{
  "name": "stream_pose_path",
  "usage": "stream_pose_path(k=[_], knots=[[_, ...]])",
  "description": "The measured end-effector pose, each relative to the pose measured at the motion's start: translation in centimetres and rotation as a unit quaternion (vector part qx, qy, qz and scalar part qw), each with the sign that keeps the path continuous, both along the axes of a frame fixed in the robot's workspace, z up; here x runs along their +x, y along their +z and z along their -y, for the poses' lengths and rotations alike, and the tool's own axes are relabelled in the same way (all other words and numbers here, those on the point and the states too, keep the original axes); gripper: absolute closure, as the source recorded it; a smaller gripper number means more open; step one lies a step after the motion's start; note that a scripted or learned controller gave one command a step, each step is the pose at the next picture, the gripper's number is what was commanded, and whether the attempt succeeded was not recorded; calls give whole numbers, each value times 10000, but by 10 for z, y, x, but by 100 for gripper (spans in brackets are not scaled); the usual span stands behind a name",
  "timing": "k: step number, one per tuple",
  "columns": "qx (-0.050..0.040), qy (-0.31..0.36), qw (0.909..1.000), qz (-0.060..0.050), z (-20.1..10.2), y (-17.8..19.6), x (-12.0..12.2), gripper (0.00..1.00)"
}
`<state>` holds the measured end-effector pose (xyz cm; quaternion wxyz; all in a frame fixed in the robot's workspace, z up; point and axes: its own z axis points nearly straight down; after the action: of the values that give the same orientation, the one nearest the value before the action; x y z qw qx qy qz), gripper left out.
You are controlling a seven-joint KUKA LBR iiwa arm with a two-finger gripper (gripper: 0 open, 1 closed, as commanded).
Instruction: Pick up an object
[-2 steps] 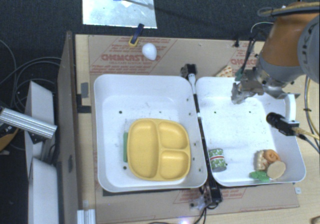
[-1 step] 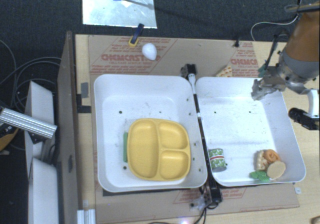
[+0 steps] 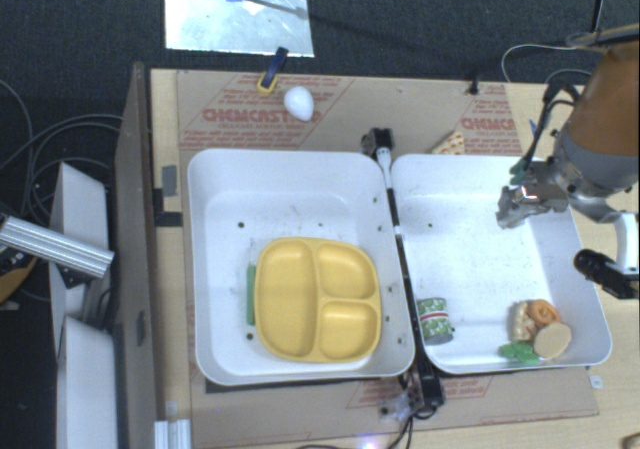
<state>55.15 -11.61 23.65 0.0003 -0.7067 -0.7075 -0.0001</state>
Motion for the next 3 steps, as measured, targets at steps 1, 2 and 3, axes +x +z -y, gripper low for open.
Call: stream_pose_path(k=[1,2,3], knots=[[4,-11,10000,-29,9,-78,-27,100],[-4,5,10000,21,9,-63,-24,100],[-7,18,10000,28,14,-65,17,100]])
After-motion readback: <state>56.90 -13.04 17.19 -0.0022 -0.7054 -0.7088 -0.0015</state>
